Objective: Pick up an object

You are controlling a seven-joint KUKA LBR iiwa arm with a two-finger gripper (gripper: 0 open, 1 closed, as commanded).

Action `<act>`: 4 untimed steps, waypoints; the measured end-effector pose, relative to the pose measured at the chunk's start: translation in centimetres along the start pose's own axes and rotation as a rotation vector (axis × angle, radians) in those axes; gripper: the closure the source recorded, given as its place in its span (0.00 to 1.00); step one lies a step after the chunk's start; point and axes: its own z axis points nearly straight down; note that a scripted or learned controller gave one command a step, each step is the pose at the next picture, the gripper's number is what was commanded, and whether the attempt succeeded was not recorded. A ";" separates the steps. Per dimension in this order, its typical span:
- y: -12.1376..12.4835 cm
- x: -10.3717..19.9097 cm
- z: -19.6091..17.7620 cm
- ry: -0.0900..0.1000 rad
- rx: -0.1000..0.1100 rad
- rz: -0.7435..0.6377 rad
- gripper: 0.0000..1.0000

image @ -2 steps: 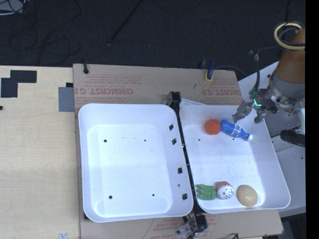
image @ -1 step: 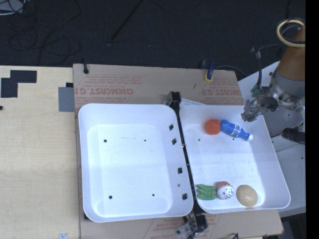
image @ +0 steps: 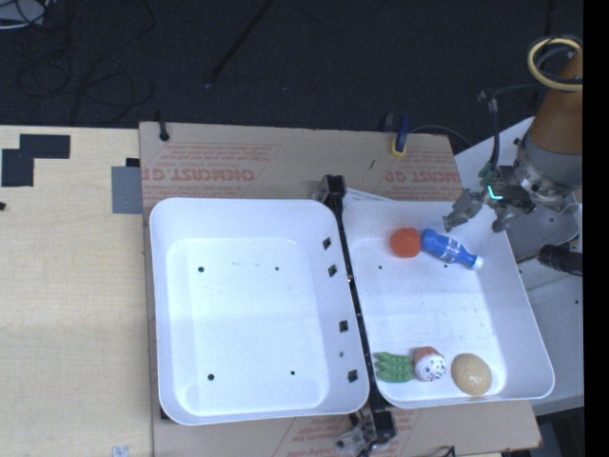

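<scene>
Two shallow white bins sit side by side on the table (image: 67,284), atop a sheet of brown cardboard (image: 285,165). The left bin (image: 166,255) shows a bare floor with a few small dark dots and wide open room from wall to wall. A black divider (image: 344,293) runs between the two where their rims meet. The right bin (image: 519,312) holds five things, in two groups well apart. Along its near edge lie three in a row: one green leafy toy (image: 391,367), one small white-and-red round toy (image: 429,364) touching it, and one tan egg-shaped object (image: 471,373) just beside that, close to the near right corner. Toward the far wall lie one orange ball (image: 404,243) and, just to its right, one blue bottle (image: 448,248) with a white cap, tilted on its side. The middle of this bin's floor is open. The gripper (image: 485,212) hangs over the far right rim, beside the bottle but apart from it, its two fingers spread apart with nothing between them.
</scene>
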 end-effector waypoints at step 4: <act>0.0 0.0 -1.9 -0.001 0.001 -0.008 0.00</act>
